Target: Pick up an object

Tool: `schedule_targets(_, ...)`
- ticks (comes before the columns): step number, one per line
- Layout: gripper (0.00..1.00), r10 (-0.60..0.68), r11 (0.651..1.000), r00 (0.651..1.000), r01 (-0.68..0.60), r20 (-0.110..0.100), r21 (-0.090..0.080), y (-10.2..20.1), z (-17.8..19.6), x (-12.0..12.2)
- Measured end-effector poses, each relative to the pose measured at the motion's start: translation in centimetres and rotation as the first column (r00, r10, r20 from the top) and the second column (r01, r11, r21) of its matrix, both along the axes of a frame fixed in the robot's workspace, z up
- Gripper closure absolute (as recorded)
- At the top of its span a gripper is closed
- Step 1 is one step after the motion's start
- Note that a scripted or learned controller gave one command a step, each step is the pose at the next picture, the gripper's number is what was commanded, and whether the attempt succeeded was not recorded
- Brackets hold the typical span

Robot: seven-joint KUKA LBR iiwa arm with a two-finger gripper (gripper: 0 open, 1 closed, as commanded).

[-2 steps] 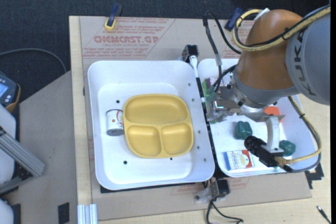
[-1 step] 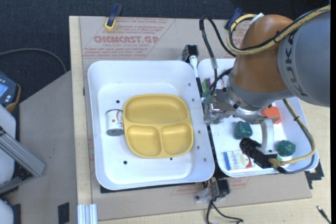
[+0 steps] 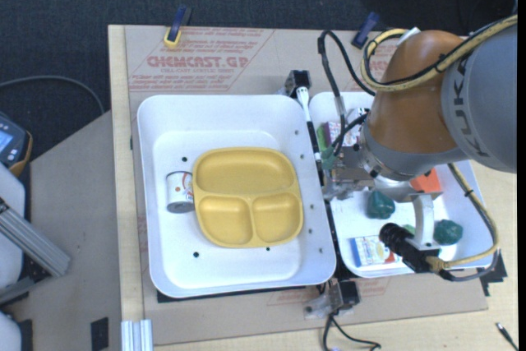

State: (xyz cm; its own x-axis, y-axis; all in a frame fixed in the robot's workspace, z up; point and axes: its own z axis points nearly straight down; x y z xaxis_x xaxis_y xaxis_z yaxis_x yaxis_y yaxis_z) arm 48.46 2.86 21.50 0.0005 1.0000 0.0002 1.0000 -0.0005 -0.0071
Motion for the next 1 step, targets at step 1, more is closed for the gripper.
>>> schedule_targets(1,1.00,0.001,1.000,1.000,-0.001,0.004,-0.001,-0.19,-0.19,0.82)
